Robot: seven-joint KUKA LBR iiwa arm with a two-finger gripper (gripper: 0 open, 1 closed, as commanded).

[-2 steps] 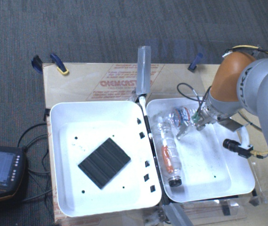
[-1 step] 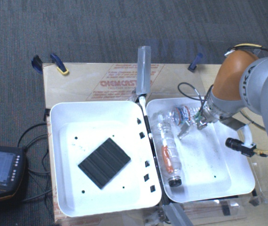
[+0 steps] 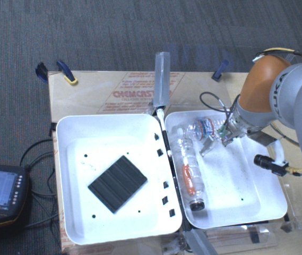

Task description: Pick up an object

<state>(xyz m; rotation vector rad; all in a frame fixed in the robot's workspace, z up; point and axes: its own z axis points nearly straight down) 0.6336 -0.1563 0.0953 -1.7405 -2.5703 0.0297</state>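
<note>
Apparently open and empty, the gripper hovers just right of a crumpled bottle. Likely light, slippery and springy. Pinch its labelled middle.

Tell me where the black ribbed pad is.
The black pad lies alone in the left bin, near its middle, turned diagonally.

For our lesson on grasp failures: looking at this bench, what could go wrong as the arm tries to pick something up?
1. The gripper hangs over the small crumpled bottle in the right bin; clear, rounded plastic may slip from the fingers.
2. The long bottle lies close beside it along the bin's left wall, so a closing finger might nudge it or catch both.
3. The loose black cable near the wrist could snag.
</note>
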